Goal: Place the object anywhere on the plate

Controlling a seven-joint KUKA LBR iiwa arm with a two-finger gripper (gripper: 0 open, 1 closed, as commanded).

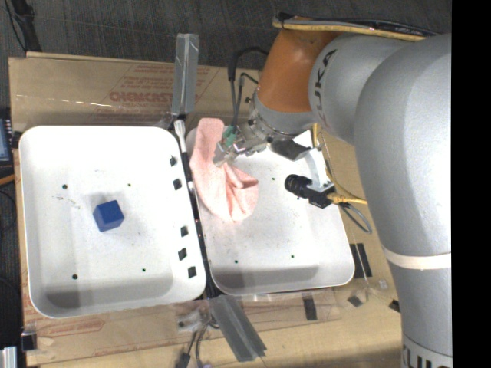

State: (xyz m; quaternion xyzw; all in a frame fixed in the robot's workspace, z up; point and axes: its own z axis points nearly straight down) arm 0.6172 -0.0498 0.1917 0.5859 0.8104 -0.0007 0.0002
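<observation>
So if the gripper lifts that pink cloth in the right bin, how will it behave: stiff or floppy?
Probably floppy: the pink cloth lies crumpled in folds, so it should sag and drape below the gripper. It looks thin, so likely light for its size. It lies against the right bin's left wall, so a trailing end may drag there.

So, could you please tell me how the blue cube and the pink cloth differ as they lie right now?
The blue cube is small, rigid and sharp-edged; the pink cloth is larger, soft and crumpled. The cube sits alone in the left bin, far from the arm; the cloth lies in the right bin against the divider, with the gripper at its upper part. Both rest on white bin floors.
</observation>
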